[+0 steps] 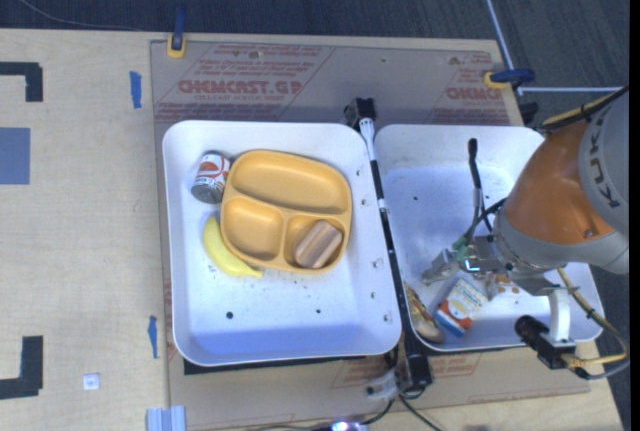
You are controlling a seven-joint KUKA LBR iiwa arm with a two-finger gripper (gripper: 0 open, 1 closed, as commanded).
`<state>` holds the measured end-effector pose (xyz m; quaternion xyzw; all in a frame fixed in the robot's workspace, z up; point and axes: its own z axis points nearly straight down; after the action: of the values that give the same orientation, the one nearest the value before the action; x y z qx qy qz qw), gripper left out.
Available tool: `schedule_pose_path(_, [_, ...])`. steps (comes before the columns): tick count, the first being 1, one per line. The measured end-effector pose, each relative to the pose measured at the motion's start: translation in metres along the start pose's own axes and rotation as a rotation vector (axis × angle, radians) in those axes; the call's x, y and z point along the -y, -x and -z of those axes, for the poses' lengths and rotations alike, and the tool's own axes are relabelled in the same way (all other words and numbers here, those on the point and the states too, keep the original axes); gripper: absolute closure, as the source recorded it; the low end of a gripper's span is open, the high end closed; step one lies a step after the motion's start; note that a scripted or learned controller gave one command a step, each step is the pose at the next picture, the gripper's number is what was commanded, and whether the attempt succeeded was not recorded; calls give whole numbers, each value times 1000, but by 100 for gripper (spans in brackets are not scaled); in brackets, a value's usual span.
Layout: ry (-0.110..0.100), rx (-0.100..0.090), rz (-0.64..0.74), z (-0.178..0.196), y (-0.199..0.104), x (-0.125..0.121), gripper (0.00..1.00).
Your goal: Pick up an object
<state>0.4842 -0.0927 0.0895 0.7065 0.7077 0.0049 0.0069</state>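
At 5 o'clock in the right bin (420, 169), a small carton (459, 307) lies just under the claw (462, 264); whether the claw is open or closed I cannot tell. In the left bin (280, 339), a yellow divided tray (285, 184) holds a bread roll (318, 244), with a banana (222, 254) at 8 o'clock and a can (208, 176) at 10.

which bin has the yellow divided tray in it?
The left bin. The yellow divided tray lies there with a can and banana; the right bin has the arm over it.
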Motion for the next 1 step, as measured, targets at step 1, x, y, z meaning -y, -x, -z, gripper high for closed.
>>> schedule_pose_path(1, [0,1,-1,0,0,0,0])
